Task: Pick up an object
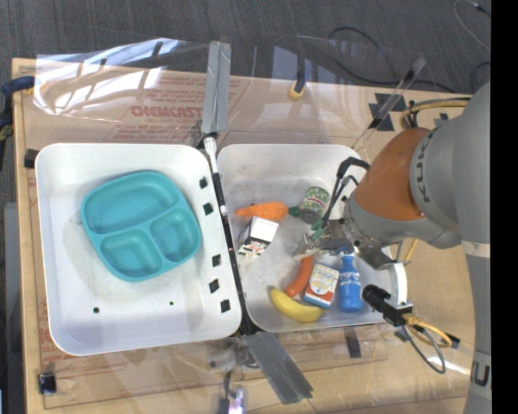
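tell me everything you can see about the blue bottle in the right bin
The blue bottle is small, looks like glossy plastic, with a white cap and neck pointing toward the bin's far side. It appears to lie flat on the floor of the right bin, near its front right corner. Its left side rests against a small carton, and the gripper hangs just above its cap end. Its label is too small to read.

One fixed camera is mounted above the worktop (112, 378), angled down at a slant from the near side. Both white bins, left bin (56, 257) and right bin (268, 166), are taken in whole at middling distance. The arm (432, 179) is seen entering from the frame's right.
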You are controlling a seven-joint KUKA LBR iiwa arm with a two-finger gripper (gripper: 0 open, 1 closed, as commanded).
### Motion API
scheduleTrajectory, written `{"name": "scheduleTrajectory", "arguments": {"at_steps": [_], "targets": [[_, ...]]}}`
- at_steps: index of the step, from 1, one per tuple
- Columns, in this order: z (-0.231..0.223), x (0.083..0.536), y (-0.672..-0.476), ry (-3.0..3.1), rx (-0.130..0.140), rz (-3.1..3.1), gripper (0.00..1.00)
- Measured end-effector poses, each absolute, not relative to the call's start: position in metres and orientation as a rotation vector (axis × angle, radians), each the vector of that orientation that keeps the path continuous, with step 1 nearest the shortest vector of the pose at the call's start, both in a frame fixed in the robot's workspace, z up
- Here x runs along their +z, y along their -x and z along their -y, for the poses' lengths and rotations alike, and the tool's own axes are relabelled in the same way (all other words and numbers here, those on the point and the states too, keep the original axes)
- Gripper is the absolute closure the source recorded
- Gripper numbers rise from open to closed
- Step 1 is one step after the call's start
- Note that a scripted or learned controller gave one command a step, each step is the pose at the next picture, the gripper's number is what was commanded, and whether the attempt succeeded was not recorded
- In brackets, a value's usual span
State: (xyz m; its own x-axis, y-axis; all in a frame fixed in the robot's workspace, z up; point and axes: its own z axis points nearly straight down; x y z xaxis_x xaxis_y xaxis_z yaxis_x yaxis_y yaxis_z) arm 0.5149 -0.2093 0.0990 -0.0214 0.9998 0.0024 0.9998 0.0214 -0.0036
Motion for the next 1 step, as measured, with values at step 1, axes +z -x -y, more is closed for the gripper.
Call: {"name": "scheduleTrajectory", "arguments": {"at_steps": [1], "targets": [[0.1300,0.1849,-0.5191,2.031,0.003,2.392,1.00]]}}
